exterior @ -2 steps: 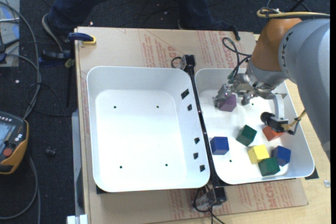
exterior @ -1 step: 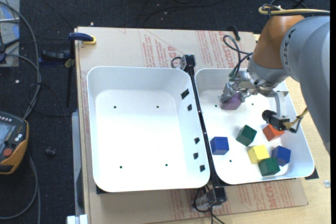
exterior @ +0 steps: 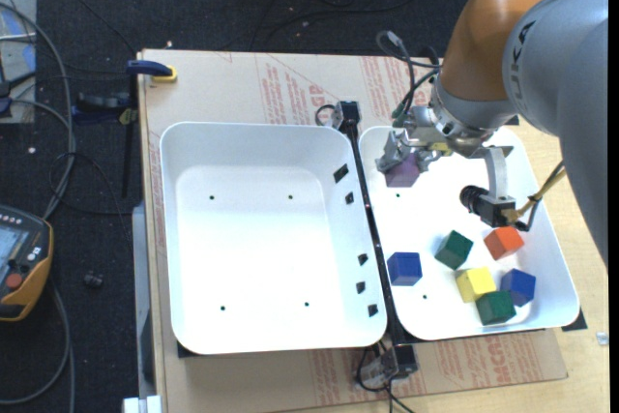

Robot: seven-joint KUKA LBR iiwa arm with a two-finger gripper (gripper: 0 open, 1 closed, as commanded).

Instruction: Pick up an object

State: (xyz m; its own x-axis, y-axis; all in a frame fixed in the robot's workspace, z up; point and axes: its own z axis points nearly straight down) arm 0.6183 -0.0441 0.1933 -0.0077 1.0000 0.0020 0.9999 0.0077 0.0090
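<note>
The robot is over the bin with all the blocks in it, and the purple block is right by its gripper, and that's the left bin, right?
Not quite. The camera view shows the blocks in the right bin, not the left. The purple block does sit right by the gripper.

Left bin (exterior: 193, 237) wide open, easy access. Right bin (exterior: 551, 208): blocks crowd the near end — blue (exterior: 404, 268), green (exterior: 453, 250), orange (exterior: 503, 242), yellow (exterior: 475, 283); arm (exterior: 503, 44) covers far end, purple block (exterior: 402, 173) possibly beneath it.
</note>
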